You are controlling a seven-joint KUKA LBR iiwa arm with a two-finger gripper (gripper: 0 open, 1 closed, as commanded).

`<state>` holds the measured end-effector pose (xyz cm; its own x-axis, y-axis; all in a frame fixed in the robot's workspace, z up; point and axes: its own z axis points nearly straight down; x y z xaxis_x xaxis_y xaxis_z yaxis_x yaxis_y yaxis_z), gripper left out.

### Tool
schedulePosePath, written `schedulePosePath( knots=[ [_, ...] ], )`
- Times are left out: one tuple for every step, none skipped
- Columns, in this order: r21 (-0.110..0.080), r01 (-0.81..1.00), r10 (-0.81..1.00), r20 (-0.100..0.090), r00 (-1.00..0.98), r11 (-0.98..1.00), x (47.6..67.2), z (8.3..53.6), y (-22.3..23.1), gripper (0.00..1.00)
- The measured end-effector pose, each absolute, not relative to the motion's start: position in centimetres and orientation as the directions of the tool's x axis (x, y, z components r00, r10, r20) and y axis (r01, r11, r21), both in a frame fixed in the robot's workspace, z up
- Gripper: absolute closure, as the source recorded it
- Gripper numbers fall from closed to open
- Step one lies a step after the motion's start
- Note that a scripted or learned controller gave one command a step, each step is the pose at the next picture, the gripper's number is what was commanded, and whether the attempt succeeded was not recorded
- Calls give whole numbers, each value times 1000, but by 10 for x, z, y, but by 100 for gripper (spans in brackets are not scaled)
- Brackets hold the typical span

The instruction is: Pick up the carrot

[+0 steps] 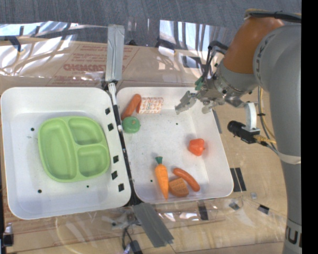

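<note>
The orange toy carrot with a green top (161, 178) lies near the front of the right white bin (214, 147), pointing front to back, well away from the grey gripper (193, 102), whose fingers are spread apart and hold nothing.

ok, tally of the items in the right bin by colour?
Orange/red: 5 (carrot, sausage, brown piece, red piece, sausage at the divider)
Green: 1 (round piece)
White/pink: 1 (packet)
Total: 7
</note>
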<state>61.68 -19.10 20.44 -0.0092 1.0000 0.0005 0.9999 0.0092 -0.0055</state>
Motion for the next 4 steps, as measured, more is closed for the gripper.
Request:
schedulePosePath(
  knots=[
    [-5, 1000, 1000, 1, -9, 9, 617, 204, -191, 0],
    [-7, 996, 996, 2, -91, 91, 529, 160, -169, 0],
    [-5, 973, 973, -1, 232, -232, 516, 176, -147, 0],
    [-3, 988, 988, -1, 157, -157, 502, 243, -167, 0]
  ],
)
